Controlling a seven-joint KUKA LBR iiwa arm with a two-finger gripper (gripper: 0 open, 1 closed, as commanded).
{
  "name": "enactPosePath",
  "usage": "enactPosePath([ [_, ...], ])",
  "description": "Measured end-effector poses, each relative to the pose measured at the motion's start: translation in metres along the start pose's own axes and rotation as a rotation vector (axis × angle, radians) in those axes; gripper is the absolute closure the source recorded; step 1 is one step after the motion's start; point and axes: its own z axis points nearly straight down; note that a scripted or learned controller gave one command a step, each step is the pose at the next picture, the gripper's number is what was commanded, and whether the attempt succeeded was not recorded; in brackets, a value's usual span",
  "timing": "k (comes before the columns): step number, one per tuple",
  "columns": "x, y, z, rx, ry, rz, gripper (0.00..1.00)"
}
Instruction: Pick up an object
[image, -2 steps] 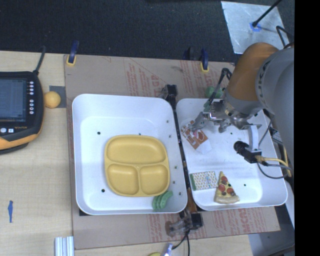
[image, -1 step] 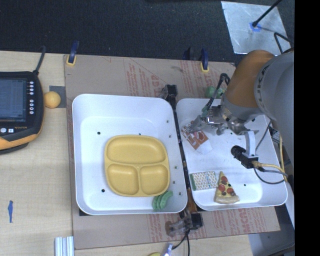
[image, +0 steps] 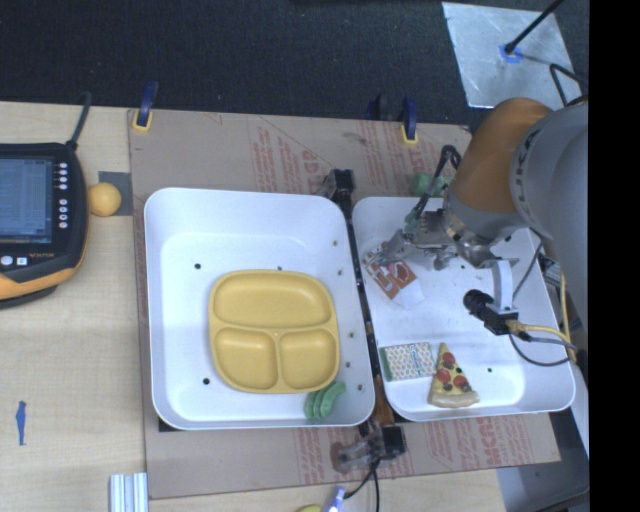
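One camera sits fixed above the bench and looks down at a slant, from far enough off to take in both white bins whole. The left bin and the right bin lie side by side across the middle of the picture. Dark floor runs along the far edge. The arm enters from the right.

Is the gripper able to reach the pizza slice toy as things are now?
Probably yes. The pizza slice toy lies uncovered in the right bin, nothing on top, and the gripper is over that bin.
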Motion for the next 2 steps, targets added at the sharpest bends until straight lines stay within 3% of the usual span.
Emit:
enactPosePath([
  [1,-0.045,0.029,0.001,0.001,-0.002,0.002,0.00],
  [2,0.003,0.024,-0.039,0.020,-0.006,0.004,0.00],
])
